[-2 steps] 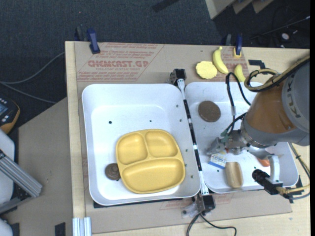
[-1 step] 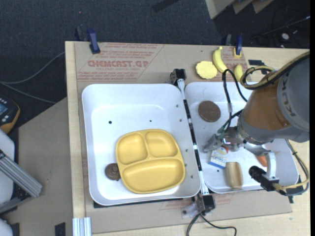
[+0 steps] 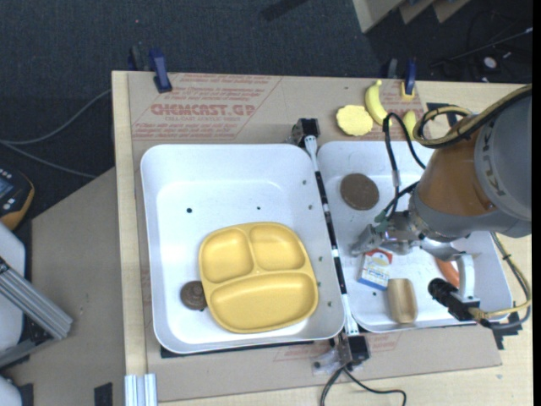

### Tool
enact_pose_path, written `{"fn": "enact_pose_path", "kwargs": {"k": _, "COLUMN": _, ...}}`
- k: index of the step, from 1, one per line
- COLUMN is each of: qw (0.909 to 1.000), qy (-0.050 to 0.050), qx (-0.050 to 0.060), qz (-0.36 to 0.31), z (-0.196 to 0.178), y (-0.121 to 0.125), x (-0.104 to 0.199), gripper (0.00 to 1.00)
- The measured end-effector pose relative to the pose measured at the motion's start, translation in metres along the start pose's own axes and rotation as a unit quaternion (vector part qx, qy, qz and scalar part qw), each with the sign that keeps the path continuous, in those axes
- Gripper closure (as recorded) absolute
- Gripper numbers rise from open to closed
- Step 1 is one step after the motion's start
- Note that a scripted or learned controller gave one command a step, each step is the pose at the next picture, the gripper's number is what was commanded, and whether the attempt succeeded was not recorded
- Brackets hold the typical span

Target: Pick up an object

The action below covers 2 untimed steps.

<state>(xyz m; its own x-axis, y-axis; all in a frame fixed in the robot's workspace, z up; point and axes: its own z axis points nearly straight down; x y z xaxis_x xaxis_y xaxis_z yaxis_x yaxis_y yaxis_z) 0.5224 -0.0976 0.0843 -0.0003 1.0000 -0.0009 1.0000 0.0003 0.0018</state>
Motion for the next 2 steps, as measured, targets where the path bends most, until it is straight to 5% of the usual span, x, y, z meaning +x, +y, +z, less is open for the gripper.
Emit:
{"fn": "enact_pose_path", "kwargs": {"k": 1, "qw": 1.0, "qy": 0.0, "qx": -0.001, "qz": 0.0, "z": -0.01, "y": 0.0, "x": 0.0, "gripper": 1.0}}
{"fn": "enact_pose_path", "kwargs": {"k": 2, "qw": 1.0, "qy": 0.001, "qx": -0.004, "qz": -0.004, "z": -0.106, "y": 0.031, "x": 0.067, "gripper": 1.0}}
